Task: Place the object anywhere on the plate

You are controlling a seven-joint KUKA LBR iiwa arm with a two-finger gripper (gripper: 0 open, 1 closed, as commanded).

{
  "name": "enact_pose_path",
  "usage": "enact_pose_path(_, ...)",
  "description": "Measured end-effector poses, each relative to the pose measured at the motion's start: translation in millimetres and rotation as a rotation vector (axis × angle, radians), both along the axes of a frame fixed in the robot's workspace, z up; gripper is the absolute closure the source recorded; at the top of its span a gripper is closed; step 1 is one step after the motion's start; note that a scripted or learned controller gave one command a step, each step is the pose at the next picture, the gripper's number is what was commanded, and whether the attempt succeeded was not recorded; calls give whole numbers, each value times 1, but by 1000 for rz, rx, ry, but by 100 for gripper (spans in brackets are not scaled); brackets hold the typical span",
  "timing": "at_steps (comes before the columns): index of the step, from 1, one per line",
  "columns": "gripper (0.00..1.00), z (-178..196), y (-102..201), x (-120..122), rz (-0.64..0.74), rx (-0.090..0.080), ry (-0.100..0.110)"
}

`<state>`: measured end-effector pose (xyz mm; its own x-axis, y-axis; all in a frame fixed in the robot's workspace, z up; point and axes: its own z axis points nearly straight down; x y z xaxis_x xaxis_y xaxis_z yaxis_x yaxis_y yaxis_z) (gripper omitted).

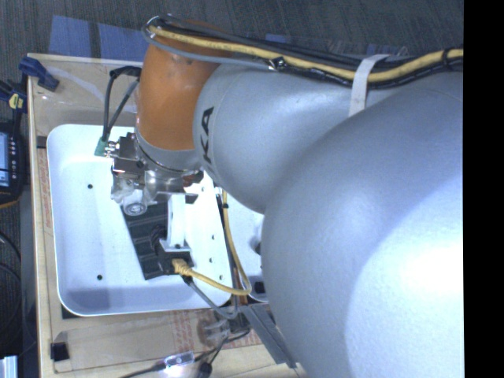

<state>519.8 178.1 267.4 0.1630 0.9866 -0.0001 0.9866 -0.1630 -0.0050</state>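
So working off the white bin [75, 144] as the reference: off its left side, at the edge of the bench, there's a dark device with a small screen [6, 160], and just past the bin's upper left corner sits a blue clamp [35, 71] on the wooden bench [118, 333]. The bin floor on its left part is bare white apart from a couple of tiny dark dots [100, 276]. Over the middle of the bin is the gripper [134, 195], pointing down toward the floor, seen mostly from above as a cluster of metal parts under the wrist. Honestly can't tell if it's open or closed from this angle, and I can't make out anything in its grasp. Just above it is the orange band [169, 93], and from there the fat grey arm [354, 227] covers everything to the right of the bin, with a yellow and black cable bundle [315, 65] running along its top edge. As for the object and the plate, I can't tell where either one is, so no idea how they sit relative to the gripper.
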Motion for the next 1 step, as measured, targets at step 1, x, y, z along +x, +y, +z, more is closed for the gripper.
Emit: enact_pose_path(1, 100, -66, -69, -38, -232, -3, 4)
